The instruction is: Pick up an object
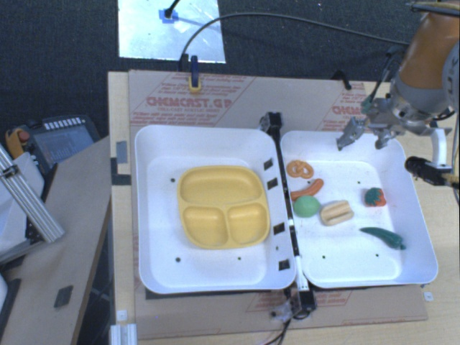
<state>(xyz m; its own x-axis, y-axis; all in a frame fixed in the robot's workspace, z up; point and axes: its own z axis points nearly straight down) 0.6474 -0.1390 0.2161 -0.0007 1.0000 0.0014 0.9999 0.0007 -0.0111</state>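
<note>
White bin [402, 264] holds a twisted pretzel [300, 169].

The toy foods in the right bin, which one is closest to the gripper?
The pretzel, at the bin's upper left. It sits nearest the gripper, which hangs over the bin's top edge; the sausage, green ball and the others lie farther down.

Yellow divided tray [219, 215] in left bin [154, 264]

Claw [366, 139] spread wide, empty, under orange-banded wrist
</note>
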